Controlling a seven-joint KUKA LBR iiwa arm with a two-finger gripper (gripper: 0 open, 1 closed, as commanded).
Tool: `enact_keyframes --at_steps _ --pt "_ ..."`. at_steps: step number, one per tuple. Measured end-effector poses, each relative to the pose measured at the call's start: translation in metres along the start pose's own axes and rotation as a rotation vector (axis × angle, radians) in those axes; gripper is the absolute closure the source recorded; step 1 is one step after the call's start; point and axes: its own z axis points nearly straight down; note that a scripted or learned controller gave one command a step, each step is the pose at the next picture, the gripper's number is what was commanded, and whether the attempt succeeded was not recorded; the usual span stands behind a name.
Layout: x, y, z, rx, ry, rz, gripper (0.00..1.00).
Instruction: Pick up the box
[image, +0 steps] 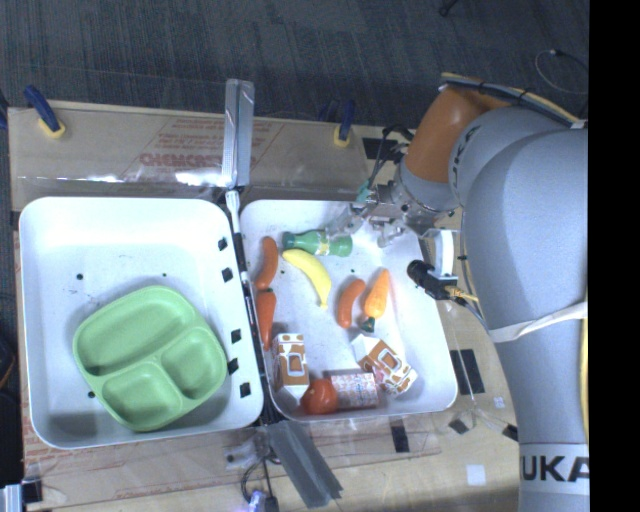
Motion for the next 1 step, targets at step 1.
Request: enact_keyframes --at_steps 1 --pt "0.0021 0.0027 -0.0139 -0.005 0.001 -0.007 1.0"
